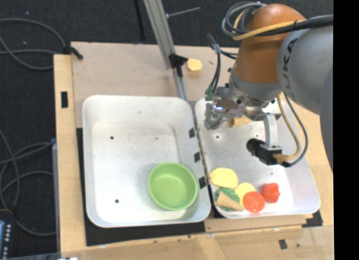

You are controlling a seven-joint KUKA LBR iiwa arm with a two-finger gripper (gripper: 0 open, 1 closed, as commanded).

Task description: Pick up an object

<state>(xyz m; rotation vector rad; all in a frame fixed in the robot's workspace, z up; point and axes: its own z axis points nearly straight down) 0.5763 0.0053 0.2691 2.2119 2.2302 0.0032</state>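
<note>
2 white bins sit side by side on the bench. The left bin (112,141) carries a green bowl (173,185) near its front right corner, upright, its mouth facing up, pale lime inside.

Over in the right bin (291,197), the pickable pieces are bunched along the front edge. There is a yellow rounded piece (224,176) closest to the divider between the bins, smooth and lemon-coloured. Just in front of it lies a tan cone-like piece (229,199) with a sliver of green beside it. A second, smaller yellow piece (245,189) sits to the right, touching a red round piece (254,202), glossy, tomato-like. Another red piece (271,192) lies just beside that one, blockier in outline. All 5 are crowded together, some overlapping.

Now the arm: the grey body with its orange band (263,40) comes in from the right and hangs over the back part of the right bin. The gripper (215,117) points down near the back left corner of that bin, close to the divider, well apart from the cluster at the front. Its metal tip is a blur of grey, and I cannot tell how it is set or whether it touches the bin floor. Nothing is visibly held there.

Behind the bins, a small yellow object (194,64) rests on the bench beside a slanting aluminium rail (160,23).
</note>
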